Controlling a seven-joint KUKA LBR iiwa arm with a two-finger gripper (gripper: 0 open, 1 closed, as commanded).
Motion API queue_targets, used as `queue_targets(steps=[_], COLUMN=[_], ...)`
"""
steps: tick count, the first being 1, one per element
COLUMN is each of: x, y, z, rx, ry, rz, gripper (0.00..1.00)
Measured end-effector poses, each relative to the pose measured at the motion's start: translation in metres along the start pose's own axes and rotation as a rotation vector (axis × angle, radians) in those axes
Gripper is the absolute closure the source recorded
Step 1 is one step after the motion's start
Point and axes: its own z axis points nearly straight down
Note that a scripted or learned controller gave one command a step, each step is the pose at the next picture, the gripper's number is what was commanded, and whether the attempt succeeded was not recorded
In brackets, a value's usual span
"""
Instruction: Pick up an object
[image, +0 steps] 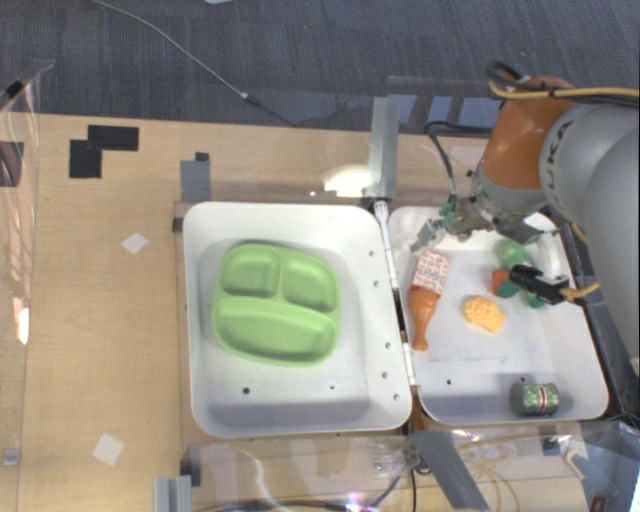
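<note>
**Arm over the right bin, nothing grabbed yet**

The fingers (440, 228) look spread apart with nothing between them. Just below them lies a small red-and-white packet (430, 270), flat, touching an orange carrot toy (424, 315). My guess: come down off-centre and the fingers pinch the bin wall (398, 300), or skid off that flat packet.

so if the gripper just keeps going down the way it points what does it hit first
Probably the bare floor of the right bin, just above the red-and-white packet. The gripper hangs near the bin's upper left; depth is hard to judge.
</note>
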Motion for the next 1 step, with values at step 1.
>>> queue_targets(steps=[1], x=[0.0025], y=[-0.0322], z=[0.0245], rx=[0.029], ry=[0.008], rz=[0.165], gripper=[0.00])
